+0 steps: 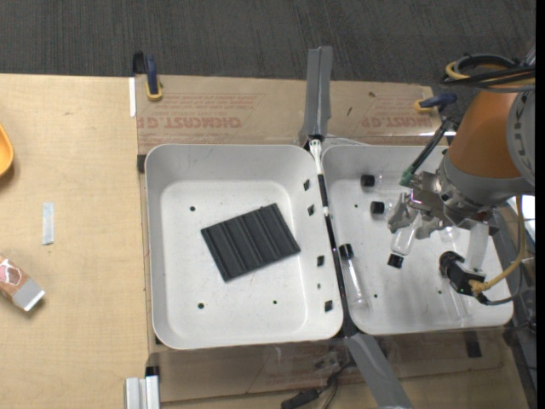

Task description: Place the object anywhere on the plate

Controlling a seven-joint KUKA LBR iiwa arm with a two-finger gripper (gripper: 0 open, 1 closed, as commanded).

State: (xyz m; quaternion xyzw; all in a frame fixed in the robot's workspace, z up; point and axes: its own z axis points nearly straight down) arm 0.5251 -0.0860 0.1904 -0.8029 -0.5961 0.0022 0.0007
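A dark grey ribbed plate lies flat and slightly turned in the middle of the left bin. My gripper hangs over the right bin, near its centre and pointing down. A small black block sits on the bin floor just under the gripper's tip; I cannot tell whether they touch. Two more small black pieces lie toward the back of that bin, left of the wrist. The plate is far to the gripper's left, across the divider.
A clear tube with a black cap lies along the right bin's left wall. The raised divider separates the bins. A black cable loop hangs by the wrist. Loose items lie on the bench at far left.
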